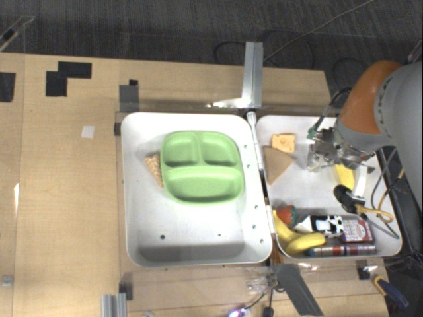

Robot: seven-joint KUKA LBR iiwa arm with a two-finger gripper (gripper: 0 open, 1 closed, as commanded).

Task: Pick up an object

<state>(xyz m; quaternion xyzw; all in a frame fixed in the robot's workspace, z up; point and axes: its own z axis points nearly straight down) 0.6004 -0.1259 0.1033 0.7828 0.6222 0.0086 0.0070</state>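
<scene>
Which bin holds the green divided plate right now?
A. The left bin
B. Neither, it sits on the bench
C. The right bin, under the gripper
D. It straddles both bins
A: the green divided plate lies flat inside the left bin, while the gripper hangs over the right bin.

A green tray (200, 166), yellow banana (295, 238) and orange cheese wedge (285, 142) lie in white bins (142, 243).

No writing can be read: the label on the red-and-white packet (353, 230) in the right bin (291, 177) is a blur.
</scene>
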